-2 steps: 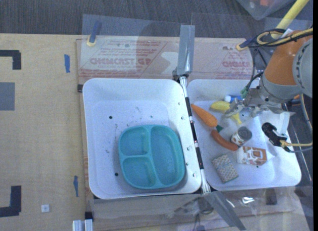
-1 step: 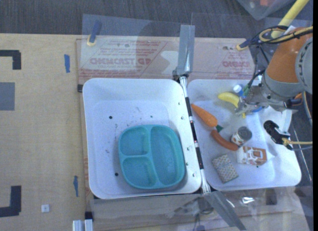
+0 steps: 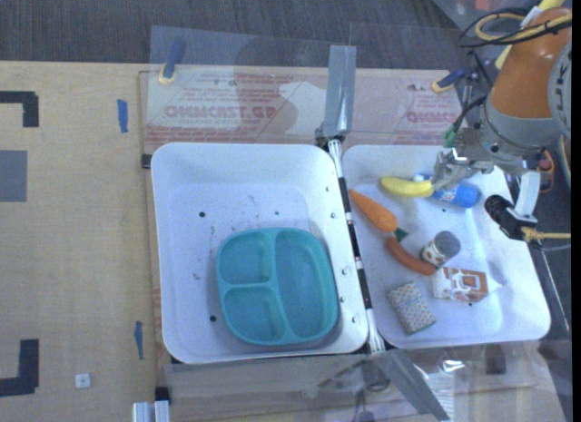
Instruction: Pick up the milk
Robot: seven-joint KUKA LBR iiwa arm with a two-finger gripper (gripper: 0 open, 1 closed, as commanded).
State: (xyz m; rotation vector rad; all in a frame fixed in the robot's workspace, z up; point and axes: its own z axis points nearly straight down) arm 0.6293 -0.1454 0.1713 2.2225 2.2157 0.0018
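Note:
The milk (image 3: 461,284) is a small white carton with orange print, lying on its side in the front right part of the right bin (image 3: 522,320). My gripper (image 3: 449,171) hangs over the back of that bin, well behind the milk. It is right beside a yellow banana (image 3: 406,187) and a blue object (image 3: 463,196). The grey wrist and orange band rise above it at the right edge of the camera view.
The right bin also holds two orange carrots (image 3: 375,211) (image 3: 408,258), a small can (image 3: 440,248) just left of the milk, and a speckled tan block (image 3: 410,307). A teal divided plate (image 3: 275,286) lies in the left bin (image 3: 182,230).

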